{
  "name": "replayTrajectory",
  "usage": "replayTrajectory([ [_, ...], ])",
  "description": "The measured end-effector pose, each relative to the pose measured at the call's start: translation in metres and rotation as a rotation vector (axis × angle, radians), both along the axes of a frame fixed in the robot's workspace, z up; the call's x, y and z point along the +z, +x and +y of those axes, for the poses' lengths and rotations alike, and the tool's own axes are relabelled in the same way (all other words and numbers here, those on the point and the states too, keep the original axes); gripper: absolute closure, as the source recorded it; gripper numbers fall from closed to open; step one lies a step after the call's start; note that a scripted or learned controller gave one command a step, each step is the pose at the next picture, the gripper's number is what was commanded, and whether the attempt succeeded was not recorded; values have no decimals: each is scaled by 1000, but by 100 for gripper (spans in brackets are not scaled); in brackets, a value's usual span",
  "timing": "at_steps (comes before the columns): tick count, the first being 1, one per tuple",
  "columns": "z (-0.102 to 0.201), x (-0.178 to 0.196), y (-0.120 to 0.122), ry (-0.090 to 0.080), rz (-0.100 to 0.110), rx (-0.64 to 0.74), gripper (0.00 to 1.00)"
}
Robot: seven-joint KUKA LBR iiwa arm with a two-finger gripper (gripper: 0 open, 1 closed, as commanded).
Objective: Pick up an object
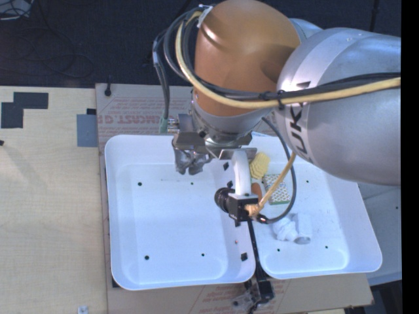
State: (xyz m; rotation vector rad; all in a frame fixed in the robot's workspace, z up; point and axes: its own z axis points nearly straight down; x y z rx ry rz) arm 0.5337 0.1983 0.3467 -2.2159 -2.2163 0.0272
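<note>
Orange-banded arm (245, 44) closest to lens, masking far ends of both bins. Claw (188, 167) beneath it, over far half of one white bin (163, 241). Can't tell whether spread or pressed together from this angle; not seen pinching anything. Height above bin floor also unclear.

Only small dark dots on floor around claw, so no pick target there. Candidates all past the shared edge (243, 270), in the neighbouring bin (327, 257) on the arm's side of claw:
- yellow ridged piece (260, 164), nearest claw, just over the edge
- orange piece (256, 190) and green-edged mesh pad (278, 191), touching or overlapping, a bit further out and nearer the front rim
- white crumpled item (291, 227), furthest from claw, apart from the rest

Probable reason for the pose: program hovering or probing over bare floor, off target. Cluster looks bunched against the edge, partly under arm hardware, hence awkward to approach.

Clearance: far rim close behind claw, so little room to back off that way. Wide bare floor ahead of claw toward front rim, free for travel. Edge crossing needs a lift first. Tight beside yellow piece on the edge side; best open room around white item. Cardboard (131, 113) and pale surface (46, 227) outside the rims, not in play.
</note>
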Motion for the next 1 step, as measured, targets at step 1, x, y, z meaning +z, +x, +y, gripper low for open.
replayTrajectory([
  [1, 4, -171, -13, 0, 3, 0, 100],
])
